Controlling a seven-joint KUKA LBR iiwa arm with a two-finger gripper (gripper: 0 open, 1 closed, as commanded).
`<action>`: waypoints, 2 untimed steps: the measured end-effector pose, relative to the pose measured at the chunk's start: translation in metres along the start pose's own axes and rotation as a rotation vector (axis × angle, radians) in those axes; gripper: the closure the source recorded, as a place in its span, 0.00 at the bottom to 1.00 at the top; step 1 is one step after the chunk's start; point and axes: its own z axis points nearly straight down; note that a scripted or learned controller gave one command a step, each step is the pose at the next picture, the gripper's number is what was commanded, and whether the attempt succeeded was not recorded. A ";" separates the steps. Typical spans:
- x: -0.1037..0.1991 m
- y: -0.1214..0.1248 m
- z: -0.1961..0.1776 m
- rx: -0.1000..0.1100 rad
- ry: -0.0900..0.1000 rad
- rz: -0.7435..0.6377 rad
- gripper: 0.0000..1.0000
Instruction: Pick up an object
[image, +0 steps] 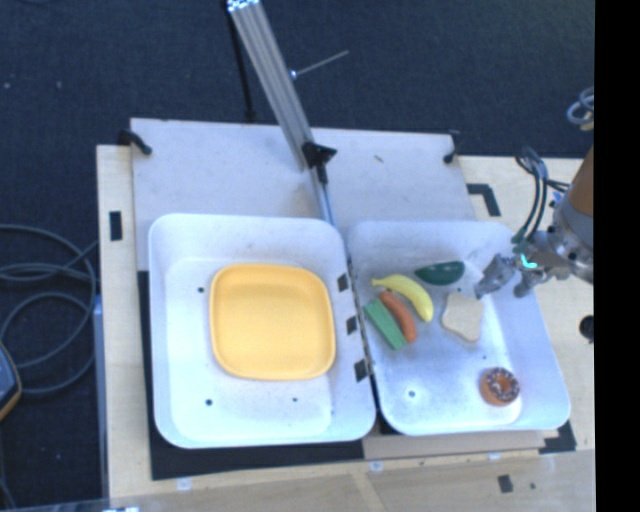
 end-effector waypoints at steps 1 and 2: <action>0.000 0.000 0.000 0.000 0.000 0.000 0.00; -0.001 -0.003 0.042 0.004 0.000 0.001 0.00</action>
